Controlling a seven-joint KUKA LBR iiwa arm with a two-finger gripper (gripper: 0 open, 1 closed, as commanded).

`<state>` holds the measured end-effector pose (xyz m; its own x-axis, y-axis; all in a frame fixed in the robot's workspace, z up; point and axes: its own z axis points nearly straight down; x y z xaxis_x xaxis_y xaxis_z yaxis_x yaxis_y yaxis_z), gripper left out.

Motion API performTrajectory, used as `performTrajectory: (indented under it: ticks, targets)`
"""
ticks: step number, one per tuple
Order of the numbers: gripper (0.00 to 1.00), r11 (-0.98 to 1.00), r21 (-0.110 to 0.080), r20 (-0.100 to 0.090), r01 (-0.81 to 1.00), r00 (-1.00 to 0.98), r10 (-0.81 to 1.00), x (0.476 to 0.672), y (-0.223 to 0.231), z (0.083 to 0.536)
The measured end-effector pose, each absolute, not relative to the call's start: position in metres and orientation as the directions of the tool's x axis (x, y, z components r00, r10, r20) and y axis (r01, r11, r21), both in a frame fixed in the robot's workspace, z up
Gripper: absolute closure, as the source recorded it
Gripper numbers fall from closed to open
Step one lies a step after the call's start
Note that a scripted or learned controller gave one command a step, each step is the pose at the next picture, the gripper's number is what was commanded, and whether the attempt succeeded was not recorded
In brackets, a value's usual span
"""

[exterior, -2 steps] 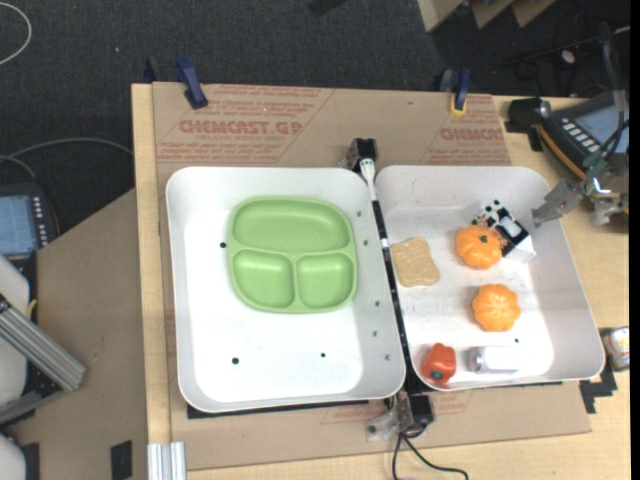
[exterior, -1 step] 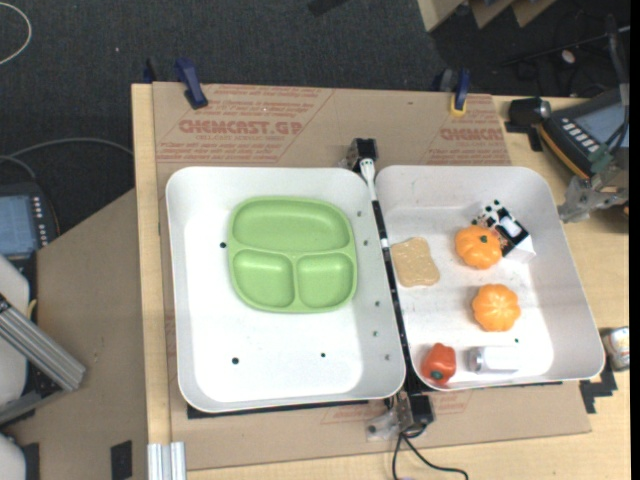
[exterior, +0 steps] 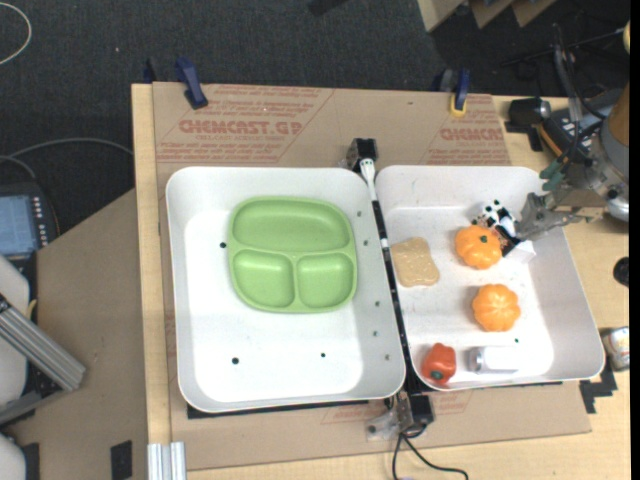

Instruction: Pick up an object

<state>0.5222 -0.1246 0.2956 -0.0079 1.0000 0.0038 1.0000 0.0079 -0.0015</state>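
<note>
Hovering hand (exterior: 524, 230) beside pumpkin (exterior: 479, 247)

In the right bin, 2 orange pumpkins (exterior: 479, 247) (exterior: 496, 307) sit one below the other, a black-and-white toy (exterior: 492, 214) touching the upper one. Tan slab (exterior: 414, 263) left; red pepper (exterior: 438, 363) and pale block (exterior: 493, 360) in front.

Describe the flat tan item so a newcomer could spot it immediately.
Look in the right bin, at its left side beside the divider. The tan cracker-like slab lies flat there. Unlike the two orange pumpkins to its right, it is pale, flat and roughly square.
</note>
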Motion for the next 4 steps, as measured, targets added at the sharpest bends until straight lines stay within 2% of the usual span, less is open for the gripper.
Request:
performTrajectory:
  ticks: [1, 2, 3, 4]
  targets:
    - [1.0, 0.007, -0.004, 0.004, 1.0, -0.007, 1.0, 0.478, -0.055, 0.303]
    - [1.0, -0.007, 0.007, -0.005, 1.0, 0.007, 1.0, 0.491, -0.136, 0.346]
    - [1.0, -0.006, -0.013, 0.002, 1.0, 0.006, 1.0, 0.476, -0.177, 0.224]
    - [1.0, 0.005, 0.006, -0.002, 1.0, -0.005, 1.0, 0.541, -0.158, 0.251]
